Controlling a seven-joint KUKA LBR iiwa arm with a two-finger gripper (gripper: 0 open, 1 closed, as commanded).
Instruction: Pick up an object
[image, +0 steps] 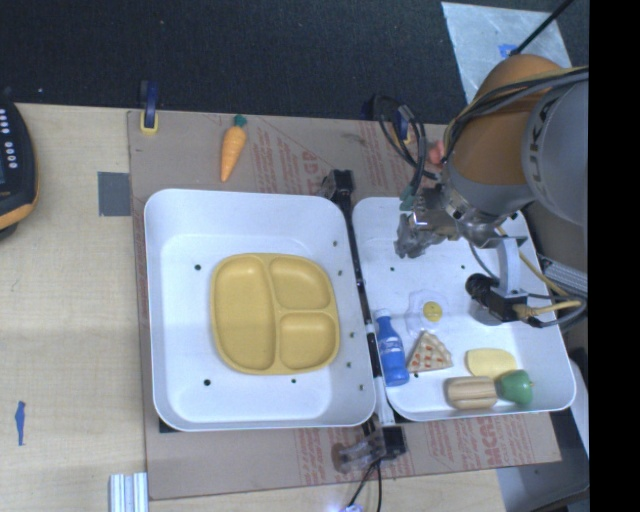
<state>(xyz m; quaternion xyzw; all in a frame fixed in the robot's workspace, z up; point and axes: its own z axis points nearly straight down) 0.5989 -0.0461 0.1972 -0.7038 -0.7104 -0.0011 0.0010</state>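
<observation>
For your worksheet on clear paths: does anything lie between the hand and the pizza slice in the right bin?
Little does. The hand hangs over the right bin's far end, and the pizza slice lies near its front. A small yellow round piece sits roughly on that line; the blue bottle lies just left of it.

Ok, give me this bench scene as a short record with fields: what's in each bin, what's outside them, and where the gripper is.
left bin: yellow divided plate
right bin: blue bottle, pizza slice toy, small yellow disc, yellow piece, tan roll, green ball
outside bins: carrot toy on the bench
gripper: over the right bin's upper part, apart from the toys
</observation>
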